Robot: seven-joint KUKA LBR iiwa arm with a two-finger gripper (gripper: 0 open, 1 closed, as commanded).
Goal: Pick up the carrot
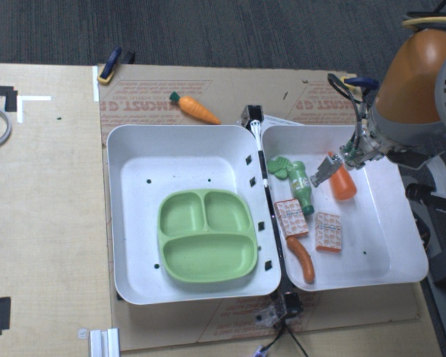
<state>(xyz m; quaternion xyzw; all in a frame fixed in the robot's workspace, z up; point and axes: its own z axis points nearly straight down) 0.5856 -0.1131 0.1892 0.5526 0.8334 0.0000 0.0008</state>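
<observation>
Carrot (195, 108) lies on open cardboard behind the left bin (126, 199) — gripper (340, 166) over the right bin (379, 251), fingers apart beside an orange piece (344, 184).

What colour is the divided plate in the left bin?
The divided plate is light green, seen plainly in the camera view.

The bench (44, 259) bears two bins (134, 162) (carrot (195, 108) outside them).
</observation>
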